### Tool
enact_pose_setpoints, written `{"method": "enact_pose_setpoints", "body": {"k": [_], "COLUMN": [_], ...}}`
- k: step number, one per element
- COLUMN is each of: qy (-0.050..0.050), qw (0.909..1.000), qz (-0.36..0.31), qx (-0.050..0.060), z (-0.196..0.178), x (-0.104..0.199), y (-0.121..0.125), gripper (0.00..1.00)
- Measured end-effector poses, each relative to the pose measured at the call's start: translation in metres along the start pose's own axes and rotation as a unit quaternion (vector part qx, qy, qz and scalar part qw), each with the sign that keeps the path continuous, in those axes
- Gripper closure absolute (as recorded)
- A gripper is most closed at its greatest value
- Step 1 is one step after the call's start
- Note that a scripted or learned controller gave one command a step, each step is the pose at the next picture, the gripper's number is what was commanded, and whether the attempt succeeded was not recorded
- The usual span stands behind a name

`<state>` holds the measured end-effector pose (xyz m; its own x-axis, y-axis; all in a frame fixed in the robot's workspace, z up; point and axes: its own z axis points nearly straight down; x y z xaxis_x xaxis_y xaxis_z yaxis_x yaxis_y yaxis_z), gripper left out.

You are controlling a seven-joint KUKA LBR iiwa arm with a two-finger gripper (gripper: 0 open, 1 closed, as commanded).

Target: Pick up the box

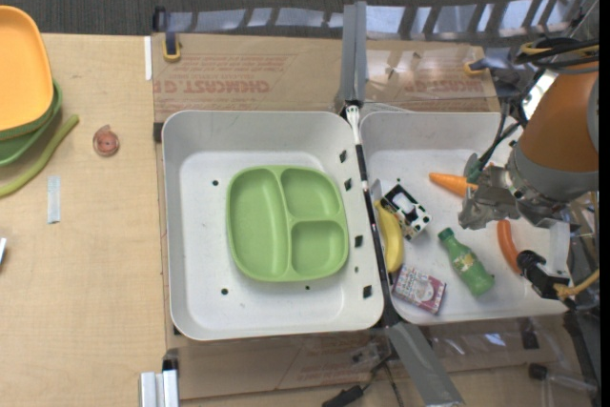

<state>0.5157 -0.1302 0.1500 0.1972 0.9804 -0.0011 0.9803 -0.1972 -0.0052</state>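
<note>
In the camera view, the box (418, 289) lies flat in the right bin (419, 133), near its front left corner, just beside the lower end of the banana (390, 237). It is small and pink, with printed pictures on its top face. A green bottle (466, 260) lies to its right, a little apart. Further back there are a small black and white toy (404, 209) and two carrots (446, 182).

The gripper (486, 201) hangs over the right side of this bin, above the carrots and well apart from the box. I cannot tell how far it is open, and I see nothing in it.

The left bin (181, 234) holds a green divided plate (288, 223).

The box is probably light cardboard, stiff enough but easy to crush. Because it lies flat, I think the best hold is across its two long edges, from above.
</note>
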Motion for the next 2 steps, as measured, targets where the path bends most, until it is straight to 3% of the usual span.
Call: {"method": "enact_pose_setpoints", "body": {"k": [1,2], "qy": [0.000,-0.001], "qw": [0.9999,0.9961], "qz": [0.011,0.088], "qx": [-0.001,0.000], "z": [-0.041,-0.040], "x": [0.064,0.144], "y": [0.023,0.037], "gripper": [1.00,1.00]}}
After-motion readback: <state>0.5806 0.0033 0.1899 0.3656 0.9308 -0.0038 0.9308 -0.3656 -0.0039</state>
